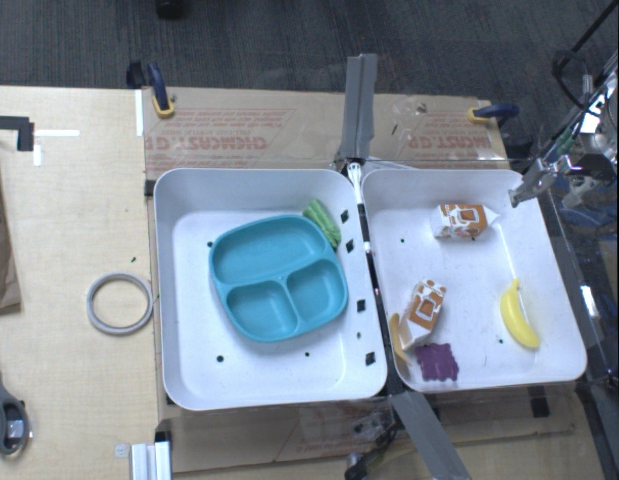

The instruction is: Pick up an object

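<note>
two bins, claw at the far right edge

2 white bins sat side by side on the desk (69,228). the left bin (179,268) held a blue divided plate (279,278) with 3 compartments, and a green item (323,222) lay just beside the plate's upper right rim. in the right bin (549,268), a small white and orange carton (460,220) rested near the top. a 2nd carton (425,310) of the same look lay lower down, with a purple object (437,363) just below it. a yellow banana (518,315) lay near the right wall. the claw (534,183) hung over the upper right corner of the right bin, apart from every object. whether it was wide or narrow could not be told. a grey ring (120,302) lay on the desk left of the bins.
</note>
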{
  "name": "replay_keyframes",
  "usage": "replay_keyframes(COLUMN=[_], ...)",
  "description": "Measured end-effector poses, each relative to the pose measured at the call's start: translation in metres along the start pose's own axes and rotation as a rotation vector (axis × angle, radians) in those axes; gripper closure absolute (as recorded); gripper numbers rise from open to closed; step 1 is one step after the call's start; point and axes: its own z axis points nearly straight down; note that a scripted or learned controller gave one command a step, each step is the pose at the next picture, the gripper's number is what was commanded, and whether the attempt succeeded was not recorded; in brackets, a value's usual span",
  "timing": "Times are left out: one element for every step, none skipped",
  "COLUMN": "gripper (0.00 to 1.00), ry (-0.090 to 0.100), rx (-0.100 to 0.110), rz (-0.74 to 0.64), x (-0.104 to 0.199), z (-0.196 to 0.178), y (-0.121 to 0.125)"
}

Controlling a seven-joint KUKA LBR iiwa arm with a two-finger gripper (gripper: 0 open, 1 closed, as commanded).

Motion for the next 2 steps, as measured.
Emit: replay_keyframes(gripper=[0.0,0.0], ry=[0.0,-0.001], rx=[0.0,-0.003], rz=[0.335,0.273], x=[-0.004,0.022], z=[0.1,-0.016], y=[0.015,0.056])
